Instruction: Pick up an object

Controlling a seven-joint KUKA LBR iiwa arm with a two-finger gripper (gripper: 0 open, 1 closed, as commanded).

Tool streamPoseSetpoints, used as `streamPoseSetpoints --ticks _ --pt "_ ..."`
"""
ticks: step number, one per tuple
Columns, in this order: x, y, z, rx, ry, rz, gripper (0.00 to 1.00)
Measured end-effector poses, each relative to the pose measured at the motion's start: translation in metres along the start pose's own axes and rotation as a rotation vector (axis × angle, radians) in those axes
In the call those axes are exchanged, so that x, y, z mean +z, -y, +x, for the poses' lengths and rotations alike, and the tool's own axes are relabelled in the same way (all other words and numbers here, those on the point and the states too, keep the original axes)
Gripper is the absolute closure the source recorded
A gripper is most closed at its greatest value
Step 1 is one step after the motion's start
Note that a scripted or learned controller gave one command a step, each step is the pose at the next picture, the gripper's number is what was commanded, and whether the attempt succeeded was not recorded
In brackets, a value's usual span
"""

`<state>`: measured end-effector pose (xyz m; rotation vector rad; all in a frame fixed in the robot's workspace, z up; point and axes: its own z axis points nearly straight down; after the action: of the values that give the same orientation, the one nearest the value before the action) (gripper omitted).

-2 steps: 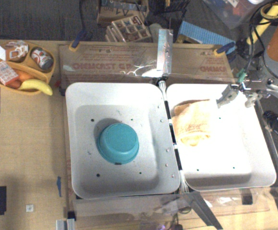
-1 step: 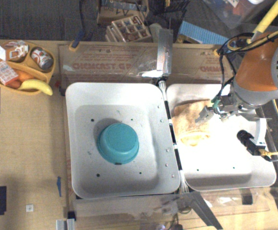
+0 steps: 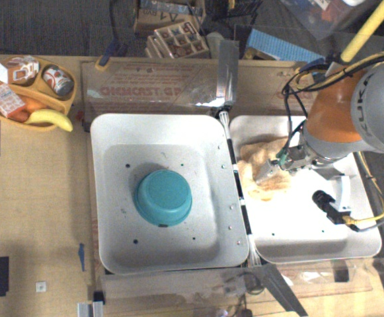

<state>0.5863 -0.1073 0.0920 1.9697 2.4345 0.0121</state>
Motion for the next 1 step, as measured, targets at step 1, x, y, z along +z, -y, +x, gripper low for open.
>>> streamPoseSetpoints --ticks 1 --pt "-0.0112 -0.0005 -0.0035 0.008 0.000 -0.006 1.00"
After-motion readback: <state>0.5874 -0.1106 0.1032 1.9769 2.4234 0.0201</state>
